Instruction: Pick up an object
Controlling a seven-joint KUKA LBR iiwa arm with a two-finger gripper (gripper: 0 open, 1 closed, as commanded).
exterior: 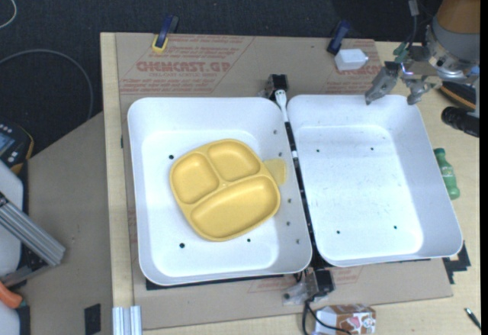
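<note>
A yellow three-compartment plate (pixel 223 188) lies flat in the left bin (pixel 145 135), a little right of its middle. A small flat yellow piece (pixel 276 170) pokes out from under the plate's right edge. My gripper (pixel 397 91) hangs over the far rim of the right bin (pixel 358 196), near its back right corner. Its two fingers (pixel 379 88) are spread apart and open, with nothing between them. It is far from the plate.
A green object (pixel 447 172) lies on the bench just outside the right bin's right wall. A white block (pixel 351 59) and two blue clamps (pixel 164 33) sit on the cardboard behind the bins. Cables and clips run along the seam between the bins.
</note>
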